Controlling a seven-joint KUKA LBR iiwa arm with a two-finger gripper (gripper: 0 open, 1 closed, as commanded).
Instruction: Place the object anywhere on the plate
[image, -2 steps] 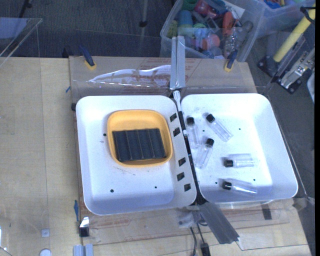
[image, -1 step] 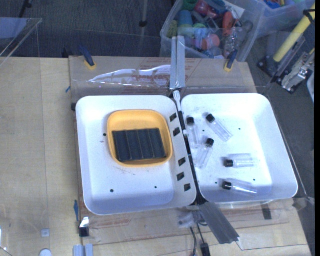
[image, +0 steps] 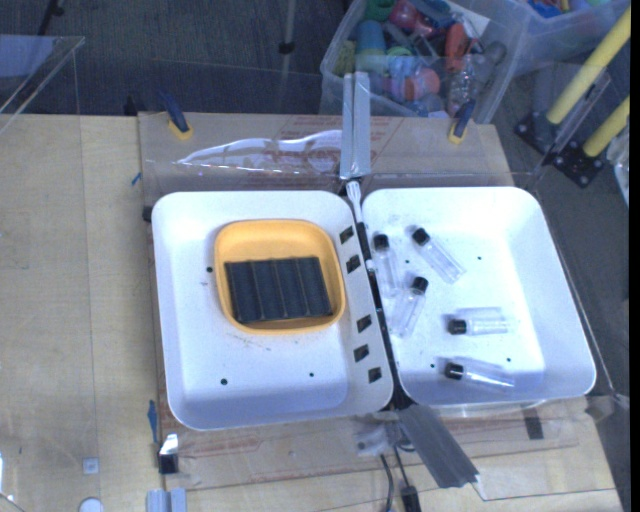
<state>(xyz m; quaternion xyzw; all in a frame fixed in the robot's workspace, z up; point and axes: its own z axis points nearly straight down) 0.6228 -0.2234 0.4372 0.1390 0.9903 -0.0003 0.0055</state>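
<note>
A yellow plate (image: 232, 243) sits in the left white bin (image: 190, 370), and a dark ribbed rectangular block (image: 278, 290) lies flat on it, covering most of its middle. In the right white bin (image: 560, 340) lie several clear vials with black caps: one near the divider at the top left (image: 385, 252), one at the top middle (image: 435, 253), one lower by the divider (image: 408, 302), one toward the right (image: 478, 323), and one near the front (image: 476, 374).
A raised divider (image: 362, 300) with dark slots separates the two bins. A clear box of colourful toys (image: 425, 50) stands behind the bench. Blue clamps (image: 177, 122) hold a plastic sheet at the back. A grey bracket (image: 440, 450) juts out at the front.
</note>
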